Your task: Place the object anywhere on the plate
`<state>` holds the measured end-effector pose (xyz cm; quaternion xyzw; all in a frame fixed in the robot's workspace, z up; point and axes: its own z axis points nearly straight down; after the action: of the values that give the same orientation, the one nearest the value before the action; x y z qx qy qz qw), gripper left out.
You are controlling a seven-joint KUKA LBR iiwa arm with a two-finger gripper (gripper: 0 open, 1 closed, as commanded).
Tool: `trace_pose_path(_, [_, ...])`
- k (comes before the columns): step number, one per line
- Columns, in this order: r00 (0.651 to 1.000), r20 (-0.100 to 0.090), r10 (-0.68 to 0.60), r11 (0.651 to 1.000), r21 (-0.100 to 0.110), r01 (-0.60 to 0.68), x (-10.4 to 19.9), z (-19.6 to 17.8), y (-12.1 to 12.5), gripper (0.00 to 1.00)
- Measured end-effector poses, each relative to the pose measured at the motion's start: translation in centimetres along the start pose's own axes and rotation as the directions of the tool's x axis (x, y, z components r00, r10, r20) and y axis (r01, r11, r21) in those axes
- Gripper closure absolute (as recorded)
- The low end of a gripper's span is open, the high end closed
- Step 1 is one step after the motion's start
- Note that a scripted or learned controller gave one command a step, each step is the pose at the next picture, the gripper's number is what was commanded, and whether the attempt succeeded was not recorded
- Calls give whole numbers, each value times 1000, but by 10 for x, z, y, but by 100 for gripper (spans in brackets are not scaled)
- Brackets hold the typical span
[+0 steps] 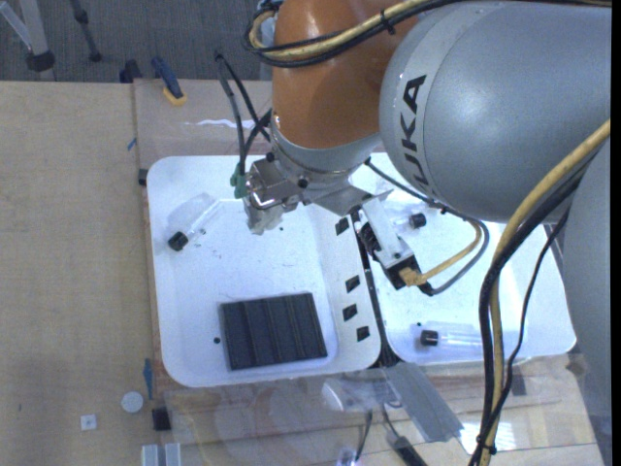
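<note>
A grey KUKA arm with an orange band above its wrist reaches in from the right, its two-finger gripper (260,202) hanging low over the left shallow white bin (170,348). The bulk of the wrist hides the tip, so I cannot tell whether the gripper is open or closed, or whether it has anything in its grasp.

Just to the gripper's left, near the bin's far-left corner, lies a small clear plastic tube with a black cap (189,223) — probably the object to be moved. It rests on the bin floor, apart from the gripper. The dark grey ribbed rectangular plate (272,330) sits at the near side of the same bin, well apart from the tube, so the carry would be short and inside one bin.

A second clear, black-capped tube (446,338) lies in the right white bin (558,333) — out of play, it seems.
</note>
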<state>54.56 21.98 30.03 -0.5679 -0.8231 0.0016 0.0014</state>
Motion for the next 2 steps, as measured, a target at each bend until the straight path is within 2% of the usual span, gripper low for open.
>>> trace_pose_path(1, [999,0,-37,999,0,37,7,-29,-37,100])
trace_pose_path(2, [990,0,138,990,-4,-138,22,-51,-63,100])
